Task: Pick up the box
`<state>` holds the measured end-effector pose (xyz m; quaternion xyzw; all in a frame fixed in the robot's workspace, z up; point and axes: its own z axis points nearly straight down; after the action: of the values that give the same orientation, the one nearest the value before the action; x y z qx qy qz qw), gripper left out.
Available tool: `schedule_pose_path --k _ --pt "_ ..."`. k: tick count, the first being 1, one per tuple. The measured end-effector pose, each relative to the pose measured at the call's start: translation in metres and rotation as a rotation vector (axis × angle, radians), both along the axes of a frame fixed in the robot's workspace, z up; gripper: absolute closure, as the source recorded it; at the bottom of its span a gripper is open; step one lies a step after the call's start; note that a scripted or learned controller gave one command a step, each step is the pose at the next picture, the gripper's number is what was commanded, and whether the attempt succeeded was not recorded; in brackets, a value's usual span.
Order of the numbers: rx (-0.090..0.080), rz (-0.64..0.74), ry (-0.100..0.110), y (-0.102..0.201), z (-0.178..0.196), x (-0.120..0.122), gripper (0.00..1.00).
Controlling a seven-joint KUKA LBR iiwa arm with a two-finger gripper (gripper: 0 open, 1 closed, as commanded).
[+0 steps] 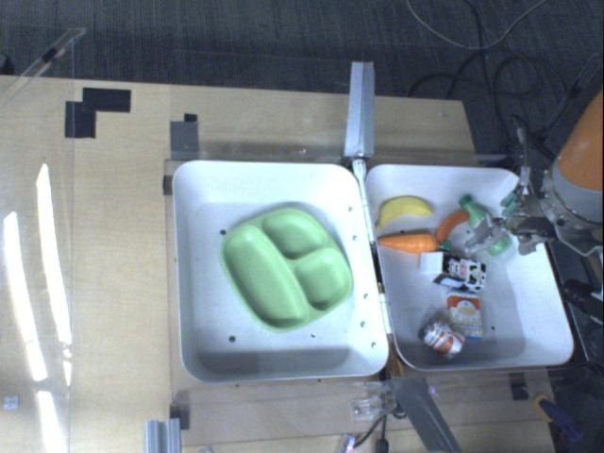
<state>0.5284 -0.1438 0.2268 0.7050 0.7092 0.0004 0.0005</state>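
Two white bins sit side by side on the worktop [113,281], and I take the right bin [552,333] as my landmark. My end effector [491,234] hangs over its upper middle, reaching in from its right edge. Whether it is spread or closed I cannot tell; its tips blur into the clutter. The box [461,271], small with black and white print, lies in that bin just below my end effector, near the centre. A carrot [409,243] lies along the bin's left side, a banana [404,209] above it. A crushed can [441,337] rests near the bin's lower edge. The left bin [198,347] holds a green divided tray [286,267].
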Motion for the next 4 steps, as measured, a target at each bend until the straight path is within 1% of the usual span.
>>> schedule_pose_path --k 1,2,3,4 --pt "0.0 -0.149 -0.003 0.007 -0.132 -0.016 0.0" --pt "0.001 -0.353 -0.01 0.02 -0.139 -0.016 0.0" --pt "0.002 -0.351 -0.015 0.021 -0.129 -0.012 1.0" --pt "0.001 -0.337 -0.001 0.077 -0.044 -0.037 1.0"
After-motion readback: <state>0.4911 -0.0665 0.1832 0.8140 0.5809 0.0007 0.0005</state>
